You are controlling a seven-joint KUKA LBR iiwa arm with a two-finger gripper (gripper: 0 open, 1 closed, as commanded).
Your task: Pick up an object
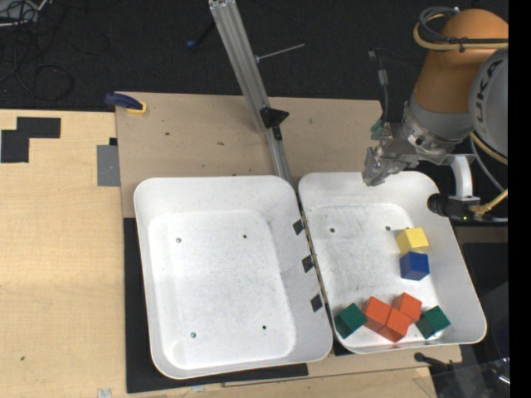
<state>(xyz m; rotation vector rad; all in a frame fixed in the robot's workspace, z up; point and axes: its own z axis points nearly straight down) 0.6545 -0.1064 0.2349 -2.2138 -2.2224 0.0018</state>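
The right bin (357, 222) holds several small blocks. A yellow block (412, 239) sits near its right side with a blue block (414, 265) just in front of it. Along the near edge lie a green block (350, 318), two orange blocks (378, 313) (406, 306) touching each other, and a second green block (432, 322). My gripper (376, 172) hangs over the far edge of the right bin, well behind the blocks, with nothing seen between its fingers.
The left bin (158, 214) stands beside the right one, with black clips (305, 262) along the shared rim. A slanted aluminium rail (247, 73) rises behind the bins. A blue-and-yellow object (125, 102) lies at the bench's far left corner.
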